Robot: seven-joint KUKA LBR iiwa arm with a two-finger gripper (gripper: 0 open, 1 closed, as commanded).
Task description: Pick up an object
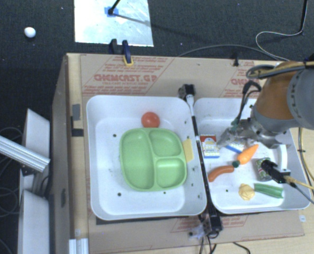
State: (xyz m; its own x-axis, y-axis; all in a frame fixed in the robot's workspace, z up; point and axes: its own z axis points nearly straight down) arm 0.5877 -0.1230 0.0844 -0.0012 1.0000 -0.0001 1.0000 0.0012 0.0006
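Observation:
The grey arm with its orange band (276, 97) reaches into the right bin (220, 110) from the right. My gripper (238, 134) hangs low over that bin's middle, just above an orange carrot (247, 154) and right of a small red, white and blue box (209, 146). A flat blue piece (232, 148) lies under the gripper. Nearer the front lie an orange-red sausage-shaped toy (220, 172), a yellow lump (246, 191), a green cucumber (268, 189) and a dark speckled item (264, 168).
The left bin (101, 142) bears a green divided plate (151, 159), a red ball (150, 119) behind it and a yellow strip (188, 150) by the dividing wall. A cable (299, 183) runs along the right bin's right edge.

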